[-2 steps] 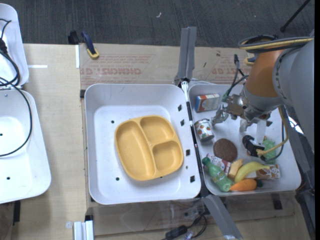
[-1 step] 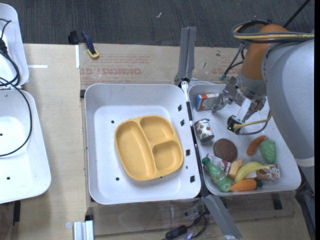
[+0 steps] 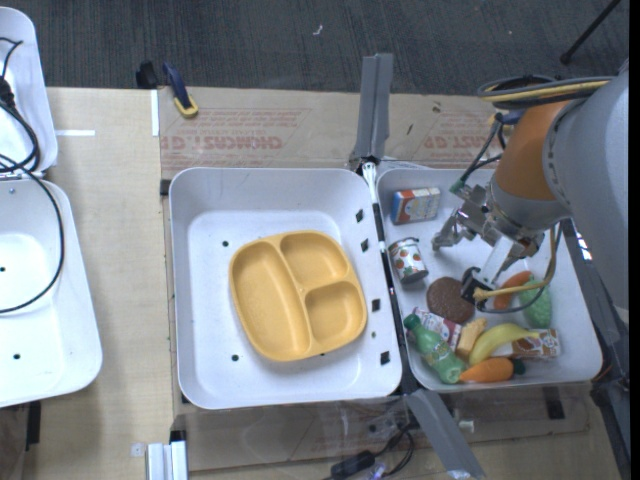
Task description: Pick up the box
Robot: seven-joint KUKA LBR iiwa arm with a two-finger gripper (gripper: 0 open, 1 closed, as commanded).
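The small box (image 3: 415,205) lies in the far left corner of the view's right-hand bin (image 3: 578,318), long axis across the view, just left of the hand (image 3: 462,230), whose opening I cannot tell.

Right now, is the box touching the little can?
Apart. The camera view shows bare white floor of the right bin between the box and the little can.

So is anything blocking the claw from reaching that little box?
Nothing visible does. The box lies in the far corner of the right bin, with bare bin floor between it and the gripper. The small can sits apart from the box, nearer the camera, off that line.
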